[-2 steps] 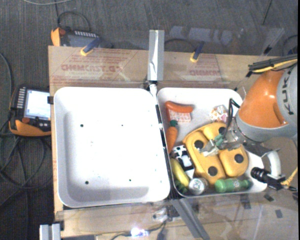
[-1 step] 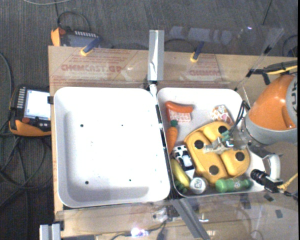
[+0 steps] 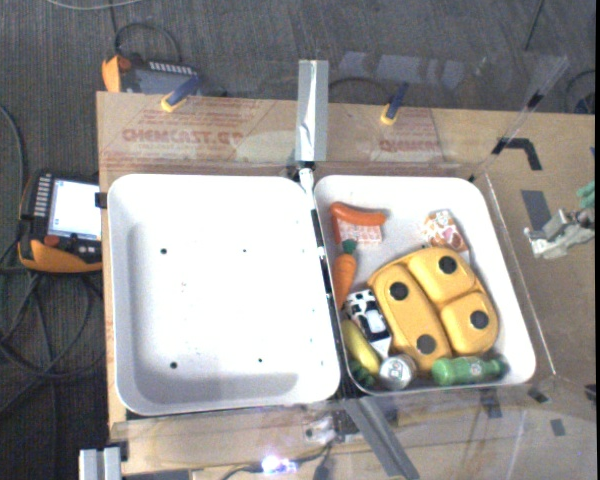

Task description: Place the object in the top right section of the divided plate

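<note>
While the yellow three-section plastic divided plate (image 3: 435, 303) is sitting in the right-hand shallow white bin (image 3: 500, 218), its top right section (image 3: 445, 266) is waiting unfilled.
Toys, an orange carrot (image 3: 346, 268) and green bottle (image 3: 468, 370) among them, are crowding its rim, risking a double pick; which is meant, and the jaws' state, I cannot tell.
</note>
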### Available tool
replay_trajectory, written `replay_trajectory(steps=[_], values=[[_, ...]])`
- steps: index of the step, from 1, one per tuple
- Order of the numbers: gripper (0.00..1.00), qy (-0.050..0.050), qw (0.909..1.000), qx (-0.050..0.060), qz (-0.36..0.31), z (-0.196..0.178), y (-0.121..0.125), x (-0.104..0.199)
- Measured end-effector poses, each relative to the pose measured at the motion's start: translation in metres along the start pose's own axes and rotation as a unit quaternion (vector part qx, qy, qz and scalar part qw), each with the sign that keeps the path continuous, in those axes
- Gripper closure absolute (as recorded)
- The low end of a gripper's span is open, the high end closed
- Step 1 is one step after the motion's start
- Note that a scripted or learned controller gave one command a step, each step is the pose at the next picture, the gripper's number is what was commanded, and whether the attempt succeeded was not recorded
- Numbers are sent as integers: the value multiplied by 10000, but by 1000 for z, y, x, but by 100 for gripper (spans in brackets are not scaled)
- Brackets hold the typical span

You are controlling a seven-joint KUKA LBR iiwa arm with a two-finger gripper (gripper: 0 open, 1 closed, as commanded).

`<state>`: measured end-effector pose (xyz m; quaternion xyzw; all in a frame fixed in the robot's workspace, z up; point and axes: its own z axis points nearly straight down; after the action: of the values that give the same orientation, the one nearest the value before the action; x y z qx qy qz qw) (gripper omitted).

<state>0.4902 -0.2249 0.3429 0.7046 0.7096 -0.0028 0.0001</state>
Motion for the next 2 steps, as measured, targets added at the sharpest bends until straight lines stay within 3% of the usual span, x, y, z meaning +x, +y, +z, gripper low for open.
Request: replay_trajectory(steps=[1, 2], values=[[100, -1, 9934, 5, 1148, -64, -4, 7], [100, 18, 9983, 5, -587, -6, -2, 61]])
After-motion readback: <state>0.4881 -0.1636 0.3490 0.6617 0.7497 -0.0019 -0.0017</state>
